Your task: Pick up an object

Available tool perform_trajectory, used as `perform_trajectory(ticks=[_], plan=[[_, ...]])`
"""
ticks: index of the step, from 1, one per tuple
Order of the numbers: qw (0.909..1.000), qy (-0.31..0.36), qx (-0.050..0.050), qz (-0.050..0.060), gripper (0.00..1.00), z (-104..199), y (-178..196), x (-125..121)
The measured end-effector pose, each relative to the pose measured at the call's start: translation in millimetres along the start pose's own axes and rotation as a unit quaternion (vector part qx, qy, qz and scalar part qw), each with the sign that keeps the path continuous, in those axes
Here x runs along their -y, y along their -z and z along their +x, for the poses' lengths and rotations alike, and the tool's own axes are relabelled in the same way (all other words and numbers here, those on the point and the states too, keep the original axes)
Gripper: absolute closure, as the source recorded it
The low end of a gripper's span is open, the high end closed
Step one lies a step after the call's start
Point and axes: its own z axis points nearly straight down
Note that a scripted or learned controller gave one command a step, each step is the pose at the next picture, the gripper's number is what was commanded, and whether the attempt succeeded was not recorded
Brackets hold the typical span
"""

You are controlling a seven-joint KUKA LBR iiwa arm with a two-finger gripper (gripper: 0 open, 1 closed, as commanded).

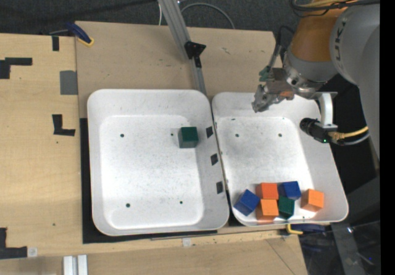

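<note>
I see the gripper (264,102) over the upper rim of the right bin (321,163); I cannot tell how it is set. The blocks crowd at lower right, so the lone green cube (188,137) left of centre seems easier.

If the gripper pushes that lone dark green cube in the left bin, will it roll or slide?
The dark green cube has flat faces, so it likely slides, not rolls. It looks rigid and should keep its shape when squeezed. Sitting alone on the left bin floor, nothing nearby should block it.
</note>
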Motion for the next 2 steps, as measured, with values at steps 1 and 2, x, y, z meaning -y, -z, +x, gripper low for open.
perform_trajectory(ticks=[1, 2], plan=[[1.0000, 0.000, 0.000, 0.000, 1.00, 8.0, 59.9, 2.0], [1.0000, 0.002, -0.001, 0.003, 1.00, 58.9, 61.0, -2.1]])
